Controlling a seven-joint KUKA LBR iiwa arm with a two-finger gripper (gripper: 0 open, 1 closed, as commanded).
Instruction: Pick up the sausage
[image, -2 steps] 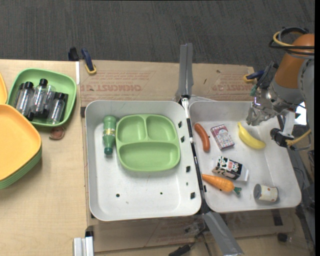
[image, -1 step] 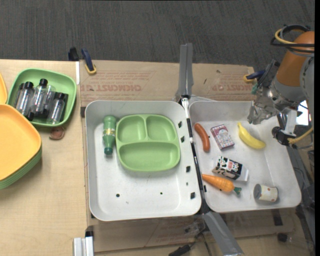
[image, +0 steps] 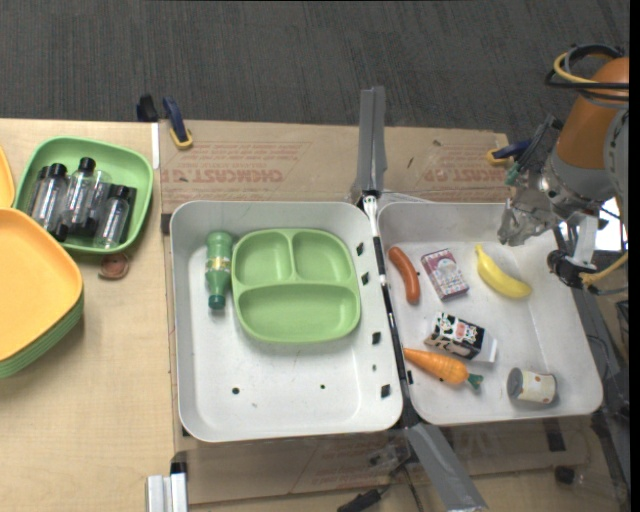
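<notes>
Arm enters from the right edge, orange band above the wrist. Gripper hangs over the upper right part of the right bin, fingertips pointing down near the bin's far rim. Whether the jaws are parted or closed cannot be told at this angle; nothing is seen between them.

Sausage: orange-red, lying on the floor of the right bin, well to the left of the jaws and slightly nearer the camera, close to the bin's left wall. Long axis runs roughly away from the camera with a slight tilt. Apart from the gripper, untouched.

Between jaws and sausage: small pink packet, just right of the sausage, not touching it.

Banana: nearest thing to the jaws, just below and slightly left of them, lying flat.

Further toward the camera from the jaws: black-and-white carton; toy carrot beside it, seemingly touching at the carton's lower edge; small cup on its side near the bin's front right corner.

Left bin, far left of the jaws: green divided plate and a green bottle beside the plate's left edge.

On the bench beyond: green tray of dark bottles, stack of orange plates.
</notes>
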